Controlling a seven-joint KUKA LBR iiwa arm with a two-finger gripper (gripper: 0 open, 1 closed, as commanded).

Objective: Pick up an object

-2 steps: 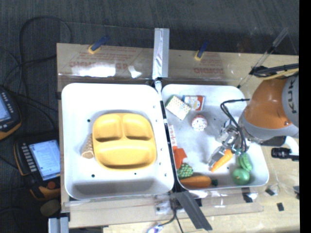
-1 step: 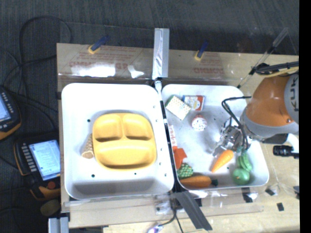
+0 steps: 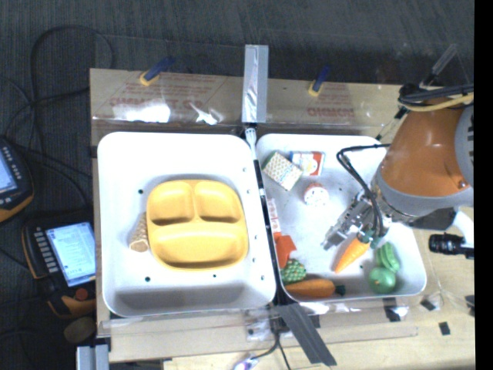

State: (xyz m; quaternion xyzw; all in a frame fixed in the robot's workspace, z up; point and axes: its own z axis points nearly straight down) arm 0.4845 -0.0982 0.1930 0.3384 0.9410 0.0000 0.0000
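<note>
My gripper (image 3: 339, 236) hangs low over the right bin (image 3: 412, 287), reaching in from the right under the orange band of the arm. Its tip is right beside the upper left end of an orange toy carrot (image 3: 350, 256), which lies slanted on the bin floor. I cannot tell whether it touches the carrot. Green toy vegetables (image 3: 384, 268) lie just right of the carrot. A long orange piece (image 3: 312, 288) and a green and red piece (image 3: 292, 270) rest at the bin's front edge.
Further back in the right bin are a small patterned box (image 3: 281, 170), a red and white carton (image 3: 310, 162) and a white round piece (image 3: 316, 196). The left bin (image 3: 115, 176) holds a yellow divided plate (image 3: 197, 222) with a tan cone (image 3: 139, 234) beside it.
</note>
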